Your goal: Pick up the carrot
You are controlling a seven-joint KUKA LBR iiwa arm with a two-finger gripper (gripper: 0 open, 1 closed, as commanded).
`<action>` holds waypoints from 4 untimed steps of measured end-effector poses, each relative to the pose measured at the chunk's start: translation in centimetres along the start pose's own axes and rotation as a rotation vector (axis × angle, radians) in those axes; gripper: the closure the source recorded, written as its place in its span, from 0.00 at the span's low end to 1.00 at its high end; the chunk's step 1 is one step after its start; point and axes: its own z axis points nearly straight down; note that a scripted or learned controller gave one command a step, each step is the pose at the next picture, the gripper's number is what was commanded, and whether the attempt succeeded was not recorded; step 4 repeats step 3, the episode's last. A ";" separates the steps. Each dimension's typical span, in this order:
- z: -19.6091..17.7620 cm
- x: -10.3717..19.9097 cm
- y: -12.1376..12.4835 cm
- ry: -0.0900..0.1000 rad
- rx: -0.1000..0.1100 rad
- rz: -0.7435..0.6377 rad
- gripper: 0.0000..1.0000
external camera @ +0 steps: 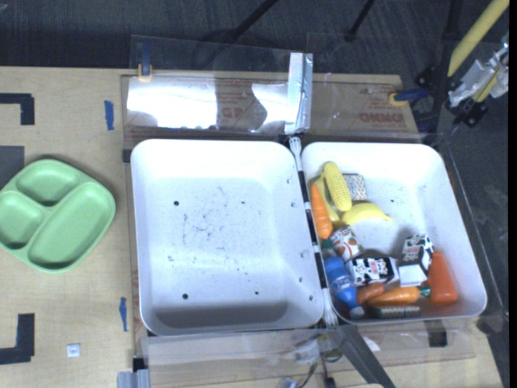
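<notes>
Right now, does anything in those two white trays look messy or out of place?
Nothing looks spilled or broken. The toy food is just heaped along the left side and front of the right bin: a corn cob, a carrot against the dividing wall, a blue bottle and small cartons lying at all angles. The green divided plate sits apart on the bench.

So the right bin (452, 217) is where everything's piled up: a carrot (321, 210) lies along its left wall, with a corn cob (336, 186) and a lemon (367, 213) just beside it. Left of that bin sits the other bin (161, 184), and further left a green divided plate (55, 214).
</notes>
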 end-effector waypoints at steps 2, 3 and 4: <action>0.0 0.0 0.0 0.000 0.000 0.000 0.00; 0.0 0.0 0.0 0.000 0.000 0.000 0.00; 0.0 0.0 0.0 0.000 0.000 0.000 0.00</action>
